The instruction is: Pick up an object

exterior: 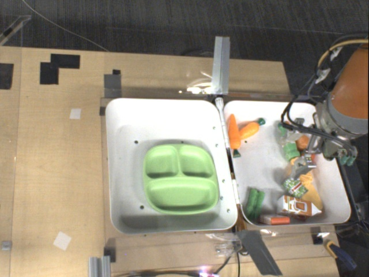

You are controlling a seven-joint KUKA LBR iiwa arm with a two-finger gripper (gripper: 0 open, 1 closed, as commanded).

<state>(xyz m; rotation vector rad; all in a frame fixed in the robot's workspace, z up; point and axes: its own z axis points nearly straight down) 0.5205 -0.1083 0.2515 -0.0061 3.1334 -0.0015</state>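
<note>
my gripper [304, 161] hangs low in the right bin [346, 212], over a clutter of small packets [295, 186] just below it. the fingers seem parted, though i cannot tell. the carrot [241, 130] lies well to its left.
</note>
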